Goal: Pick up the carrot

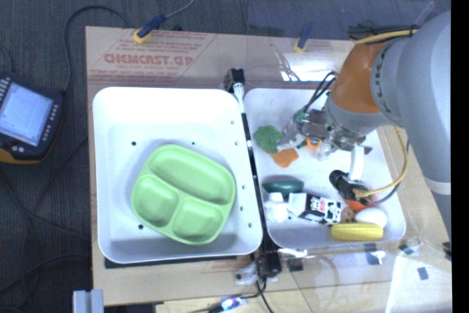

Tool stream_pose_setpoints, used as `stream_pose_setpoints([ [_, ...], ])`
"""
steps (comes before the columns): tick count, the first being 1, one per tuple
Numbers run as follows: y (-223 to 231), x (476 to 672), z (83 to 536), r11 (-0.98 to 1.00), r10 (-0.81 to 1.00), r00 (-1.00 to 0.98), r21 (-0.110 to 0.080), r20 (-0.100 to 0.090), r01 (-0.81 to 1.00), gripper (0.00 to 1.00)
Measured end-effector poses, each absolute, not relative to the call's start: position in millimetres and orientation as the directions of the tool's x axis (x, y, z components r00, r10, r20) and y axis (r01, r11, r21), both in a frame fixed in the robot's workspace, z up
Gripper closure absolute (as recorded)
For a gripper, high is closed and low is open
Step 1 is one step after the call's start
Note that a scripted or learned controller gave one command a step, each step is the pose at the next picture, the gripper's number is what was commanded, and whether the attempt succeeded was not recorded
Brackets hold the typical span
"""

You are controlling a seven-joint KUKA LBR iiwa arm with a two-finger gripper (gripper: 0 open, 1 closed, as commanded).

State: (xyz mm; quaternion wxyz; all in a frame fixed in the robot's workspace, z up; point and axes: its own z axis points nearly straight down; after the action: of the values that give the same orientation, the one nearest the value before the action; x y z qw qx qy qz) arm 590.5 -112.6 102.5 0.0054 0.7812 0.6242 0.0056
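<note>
The carrot [285,156] is a short orange piece with a leafy green top [267,137]. It lies in the right bin [392,179], near that bin's left wall. My gripper [299,134] hangs low just to the right of the carrot, close over its orange end. The wrist hides how the gripper and the carrot meet, so I cannot make out whether they touch. A small orange bit [316,145] shows under the gripper body.
A green divided plate [185,192] lies in the left bin [117,121]. The front of the right bin holds a green-capped white bottle [282,188], a black-and-white box [323,208], a yellow corn cob [357,232] and a white egg [371,217].
</note>
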Motion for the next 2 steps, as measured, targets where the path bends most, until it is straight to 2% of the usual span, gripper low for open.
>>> stream_pose_setpoints([
  [1,-177.8,600.8,92.6,-0.106,0.994,0.106,0.016,0.0,0.994,0.0],
  [2,-176.1,602.3,103.5,-0.104,0.995,0.104,0.018,0.002,0.994,1.0],
])
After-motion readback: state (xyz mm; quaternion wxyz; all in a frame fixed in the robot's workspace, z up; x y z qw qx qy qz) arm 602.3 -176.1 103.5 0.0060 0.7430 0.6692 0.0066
